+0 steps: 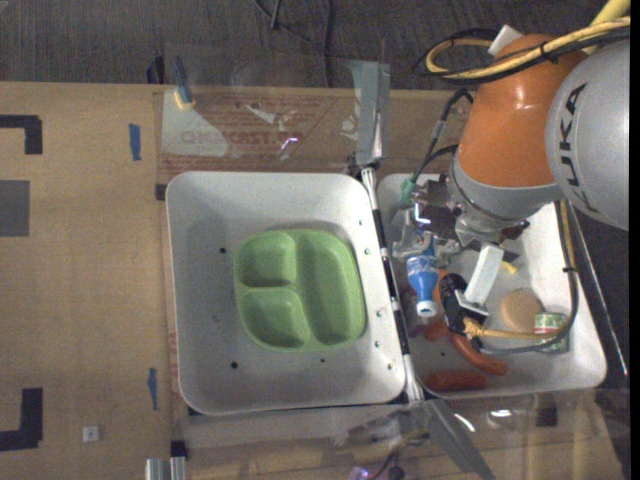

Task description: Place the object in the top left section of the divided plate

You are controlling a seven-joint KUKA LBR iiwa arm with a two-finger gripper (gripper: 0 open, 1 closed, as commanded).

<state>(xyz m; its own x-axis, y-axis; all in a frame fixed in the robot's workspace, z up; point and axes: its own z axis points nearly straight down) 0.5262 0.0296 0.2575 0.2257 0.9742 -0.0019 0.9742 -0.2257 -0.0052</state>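
Observation:
A light green divided plate (pixel 300 290) lies in the middle of the left white bin (pixel 200 218). Nothing lies in any of its three sections, the top left section (pixel 268 256) included. My gripper (pixel 418 230) hangs under the orange wrist over the left side of the right bin (pixel 585 353), near the wall between the two bins. Just below it lies a blue bottle-shaped object (pixel 421 280) with a white end. The arm hides the upper part of the right bin.
The right bin also holds two red sausage-like pieces (pixel 470 354) (pixel 455 379), a tan round object (pixel 518 311) and a small green and white can (pixel 549 321). A clear plastic sheet (pixel 260 118) lies behind the left bin.

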